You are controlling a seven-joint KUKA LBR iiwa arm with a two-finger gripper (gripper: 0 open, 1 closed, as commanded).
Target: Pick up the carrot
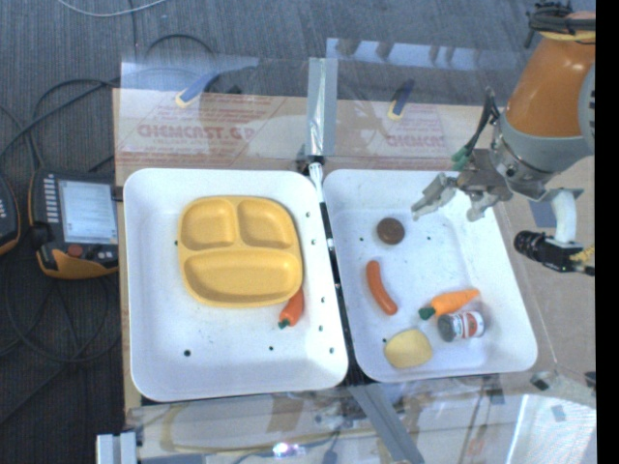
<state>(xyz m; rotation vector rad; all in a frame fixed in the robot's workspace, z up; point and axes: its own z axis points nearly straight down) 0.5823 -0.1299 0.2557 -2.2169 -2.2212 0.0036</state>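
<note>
An orange carrot (453,303) with a green stub at its left end lies in the right bin (513,288), near the front right, touching a small can (461,326). My gripper (447,209) hovers over the back of the right bin, well behind the carrot. Its two fingers (430,197) are spread open with nothing between them. A second, smaller orange-red carrot-like piece (291,309) with a green tip rests in the left bin (155,336), against the front right corner of the yellow tray.
The right bin also holds a brown disc (390,230), a reddish sausage (380,287) and a yellow lump (408,348). A yellow divided tray (239,249) sits in the left bin. A handheld pendant (75,220) lies left of the bench.
</note>
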